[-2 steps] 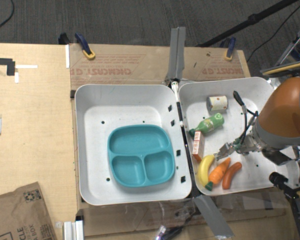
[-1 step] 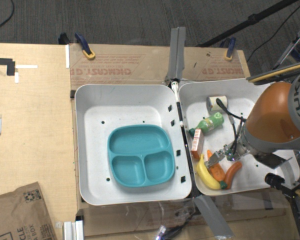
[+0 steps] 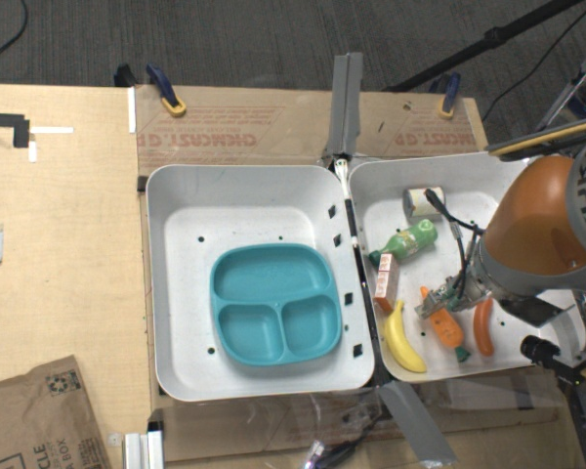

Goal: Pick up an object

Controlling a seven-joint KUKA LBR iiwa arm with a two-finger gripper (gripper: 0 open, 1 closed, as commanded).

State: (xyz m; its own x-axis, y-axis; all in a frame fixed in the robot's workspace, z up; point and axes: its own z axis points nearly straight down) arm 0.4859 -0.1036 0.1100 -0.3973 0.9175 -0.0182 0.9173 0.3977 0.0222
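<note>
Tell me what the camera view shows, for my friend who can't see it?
A grey and orange robot arm reaches into the right white bin, where a banana, a carrot, a green bottle and other small toys lie. The left white bin holds a teal divided plate.

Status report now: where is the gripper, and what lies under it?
Gripper low in right bin, over carrot. Nothing seen held. Banana and red item crowd close beside.
</note>
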